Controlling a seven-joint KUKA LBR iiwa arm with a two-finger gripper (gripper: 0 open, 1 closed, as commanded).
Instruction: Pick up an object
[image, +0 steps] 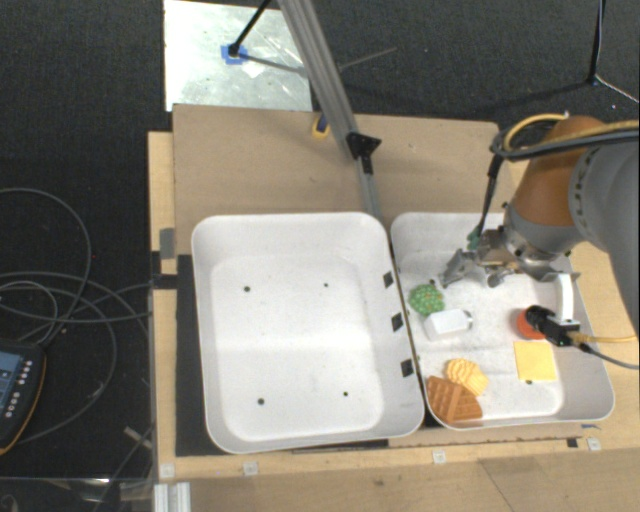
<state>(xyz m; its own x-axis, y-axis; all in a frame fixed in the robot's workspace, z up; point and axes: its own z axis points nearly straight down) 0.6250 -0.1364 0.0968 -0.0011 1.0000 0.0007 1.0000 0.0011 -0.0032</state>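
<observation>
My gripper (472, 276) hangs over the upper part of the right bin (590, 400), reaching in from the right. Its fingers (453, 270) stand open with nothing between them. Just below and left of it lies a green knobbly object (427, 298), and a white block (448, 322) sits under that. Near the bin's front edge lie a yellow ridged piece (466, 374) and an orange-brown wedge (455, 400). A yellow square (535, 361) and a red-orange round thing (530, 322) sit at the right, partly under the arm's black cable.
The left bin (290, 330) stands beside the right one, joined by black clips. A grey pole (330, 90) slants down from the top to the bins' back edge. The arm's orange band (545, 190) and grey body cover the right bin's far corner.
</observation>
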